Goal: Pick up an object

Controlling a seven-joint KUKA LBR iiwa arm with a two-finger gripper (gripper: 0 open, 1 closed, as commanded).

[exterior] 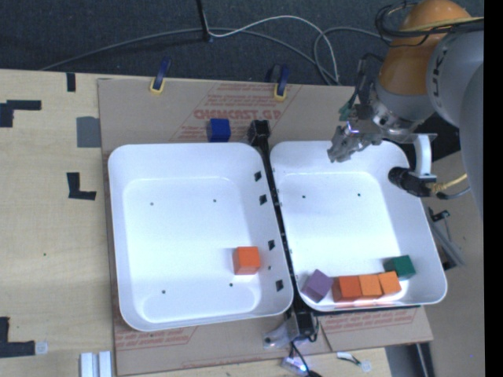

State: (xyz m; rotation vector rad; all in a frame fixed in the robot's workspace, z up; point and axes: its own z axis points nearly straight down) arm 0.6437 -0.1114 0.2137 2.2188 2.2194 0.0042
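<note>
Nearest the camera, along the front edge of the right bin (440, 289), sits a tight row of blocks, and reading the bench left to right gives this order: a lone orange cube (247, 259) in the left bin (126, 210), toward its front right corner and well apart from every wall; then, in the right bin, a purple block (317, 284) tilted against the front left corner, two orange blocks (347, 288) and a lighter orange block (389, 283) touching side by side, and a green block (402, 266) just behind the row at the front right corner. Beyond the bins, a blue cube (219, 129) rests on the cardboard sheet (236, 112) by the left bin's back edge.

The gripper (343, 149) hangs over the back edge of the right bin, near its back left corner, well apart from all the blocks; whether its pincer is spread or closed cannot be told, and nothing is seen in it.

Judged from this, the risks lie in the target chosen. Blocks in the row touch each other and hug the front wall, so fingers coming down may land on a neighbour or the rim, or push blocks aside without closing on one. The lone orange cube looks the safer pick, though it needs a long reach across the divider between the bins
</note>
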